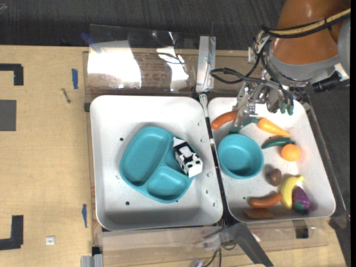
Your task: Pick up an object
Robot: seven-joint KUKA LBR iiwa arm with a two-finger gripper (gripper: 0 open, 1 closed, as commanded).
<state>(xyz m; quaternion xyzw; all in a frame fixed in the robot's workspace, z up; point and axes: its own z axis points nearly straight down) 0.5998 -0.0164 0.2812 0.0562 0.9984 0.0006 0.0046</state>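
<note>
Reaching in from the right, the grey arm with its orange band point(308, 21) hangs over the far end of the right bin point(321, 166), and its claw point(248, 111) sits low at that bin's back left corner. From where I stand I cannot tell how the claw is set, since cables and metal parts crowd that spot. An orange carrot point(224, 119) lies just left of the claw, near the wall between the two bins, and nothing can be made out in its grip.

A round teal bowl point(240, 156) sits in the right bin below the claw, against the left wall. Right of the claw lies a yellow-orange carrot-like piece point(272, 127), pointing toward the right wall. Below that come a dark green pepper point(275, 142) and a small orange fruit point(290, 152), touching or nearly so. Further toward the near end lie a brown lump point(273, 176), a yellow banana point(288, 188), a purple eggplant point(301, 199) just beside the banana, and a reddish sausage point(265, 201) lying crosswise.

The left bin point(105, 149) holds a teal divided plate point(153, 163), set at a slant, with a small black and white cube point(187, 157) resting at its right edge. Both bins stand side by side on the wooden counter point(41, 149)
</note>
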